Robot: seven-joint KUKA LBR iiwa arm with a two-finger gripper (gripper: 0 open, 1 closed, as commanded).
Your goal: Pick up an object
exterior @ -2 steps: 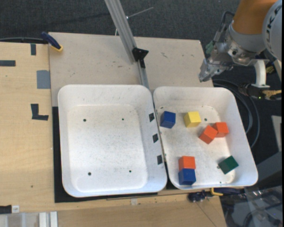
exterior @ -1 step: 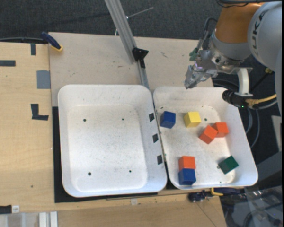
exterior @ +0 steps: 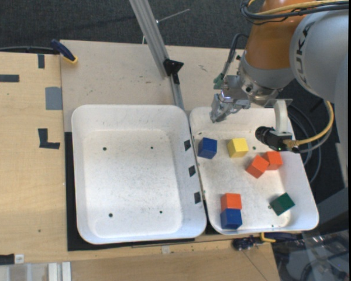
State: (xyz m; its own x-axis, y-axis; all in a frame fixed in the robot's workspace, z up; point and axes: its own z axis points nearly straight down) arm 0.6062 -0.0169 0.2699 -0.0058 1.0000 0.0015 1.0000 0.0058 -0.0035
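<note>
near edge, right bin (exterior: 307, 218): closest to me there's an orange block (exterior: 231, 201) sitting hard against a blue block (exterior: 231, 218), looks like they're touching. Green block (exterior: 282, 204) is off to their right, near the rim.

middle of right bin: two more orange blocks, one (exterior: 257, 166) just beside the other (exterior: 274, 158), probably touching. Yellow block (exterior: 237, 147) is to their left, and a second blue block (exterior: 207, 147) sits left of that, with clear floor on most sides.

left bin (exterior: 82, 127): I'm ignoring it for this one.

far end, right bin: gripper (exterior: 221, 111) hangs over the back rim, beyond the second blue block and the yellow one, with nothing between its fingers as far as I can see.

claw state: honestly can't tell if it's open or closed from this angle, the tips just blur together.

step in hand: I'd call it the approach, nothing picked yet, no block lifted.

next move: my guess is it comes toward me a bit and drops onto the second blue block or the yellow one, since those are nearest. It needs to straddle a single block, so I'd skip the touching pairs.
</note>
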